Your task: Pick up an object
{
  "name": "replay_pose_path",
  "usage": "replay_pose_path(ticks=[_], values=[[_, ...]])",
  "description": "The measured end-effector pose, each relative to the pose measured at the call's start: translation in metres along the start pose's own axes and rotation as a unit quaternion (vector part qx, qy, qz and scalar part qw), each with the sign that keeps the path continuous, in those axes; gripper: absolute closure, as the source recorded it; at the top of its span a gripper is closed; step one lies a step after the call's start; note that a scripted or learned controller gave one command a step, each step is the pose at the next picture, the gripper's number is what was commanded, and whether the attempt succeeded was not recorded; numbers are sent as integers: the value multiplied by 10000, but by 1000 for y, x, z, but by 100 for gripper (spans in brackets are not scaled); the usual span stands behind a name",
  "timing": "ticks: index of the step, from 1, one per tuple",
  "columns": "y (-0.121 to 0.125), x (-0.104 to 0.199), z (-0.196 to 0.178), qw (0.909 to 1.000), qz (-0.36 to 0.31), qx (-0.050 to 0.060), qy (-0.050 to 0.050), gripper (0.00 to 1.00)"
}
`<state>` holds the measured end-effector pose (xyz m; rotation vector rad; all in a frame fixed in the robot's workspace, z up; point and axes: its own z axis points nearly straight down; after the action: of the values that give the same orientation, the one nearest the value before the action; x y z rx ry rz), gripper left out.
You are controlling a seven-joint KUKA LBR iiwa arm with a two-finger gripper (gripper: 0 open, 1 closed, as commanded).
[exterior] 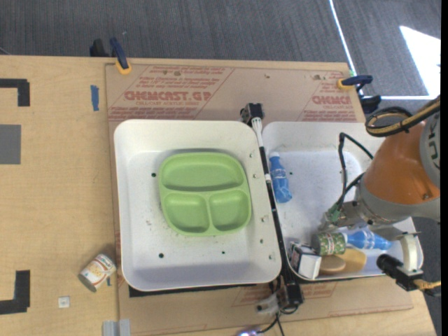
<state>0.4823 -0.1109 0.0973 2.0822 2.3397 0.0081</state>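
Bins: two white bins sitting side by side on the bench, the left bin and the right bin, their inner walls touching along the middle.
Left bin contents: one green divided plate, three compartments, lying flat near the centre; bare white floor showing all round it.
Right bin contents: one blue bottle lying against the left wall; a cluster sitting at the front edge, counting one green patterned can, one clear bottle with blue label, one tan rounded piece and one small black-and-white box in the front left corner.
Arm: one, its orange band hanging over the right side of the right bin.
Gripper: gripper sitting just above the can, at the near cluster; cannot tell how wide it is standing, nor whether anything is between its tips.
Open room: middle and far part of the right bin floor lying bare, between the blue bottle and the arm.
Outside the bins: one small carton lying on the bench off the left bin's front left corner; two clamps showing at the board's far edge, one orange clamp left, one blue clamp right.
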Motion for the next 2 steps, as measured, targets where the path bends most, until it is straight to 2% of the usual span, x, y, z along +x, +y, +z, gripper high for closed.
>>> replay_pose_path(ticks=[1, 2], values=[[4, 43, -88, 9891, -1473, 29, 18, 100], [4, 43, -88, 9891, -1471, 30, 19, 0]])
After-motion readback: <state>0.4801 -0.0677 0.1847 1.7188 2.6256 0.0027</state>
